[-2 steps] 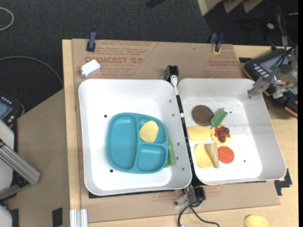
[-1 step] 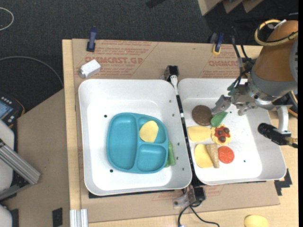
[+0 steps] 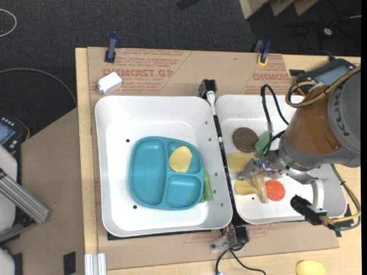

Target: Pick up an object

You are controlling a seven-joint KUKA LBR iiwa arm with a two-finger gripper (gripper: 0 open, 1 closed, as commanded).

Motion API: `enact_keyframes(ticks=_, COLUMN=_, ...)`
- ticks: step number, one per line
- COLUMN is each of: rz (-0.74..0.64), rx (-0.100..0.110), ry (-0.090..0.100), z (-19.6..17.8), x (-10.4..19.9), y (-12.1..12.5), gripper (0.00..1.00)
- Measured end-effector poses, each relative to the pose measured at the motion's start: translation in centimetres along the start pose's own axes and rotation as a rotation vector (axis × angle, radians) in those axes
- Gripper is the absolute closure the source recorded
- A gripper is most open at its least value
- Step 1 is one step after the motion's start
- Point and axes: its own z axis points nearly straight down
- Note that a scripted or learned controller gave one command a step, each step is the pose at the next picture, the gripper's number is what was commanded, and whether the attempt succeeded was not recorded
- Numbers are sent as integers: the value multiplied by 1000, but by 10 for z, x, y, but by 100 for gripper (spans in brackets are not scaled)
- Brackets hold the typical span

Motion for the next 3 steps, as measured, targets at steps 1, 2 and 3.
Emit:
enact_keyframes(ticks=1, rz=-1, rx=-3, ry=-1, z=-23, x=4, y=-30, gripper=0)
enact_keyframes(ticks=2, rz=0, rx=-9, ry=-4, z=-33, x=3, y=-28, gripper=100)
enact_keyframes(ticks=3, rz=8, rx=-11, ry=-14, z=-17, x=-133, y=-5, gripper=100)
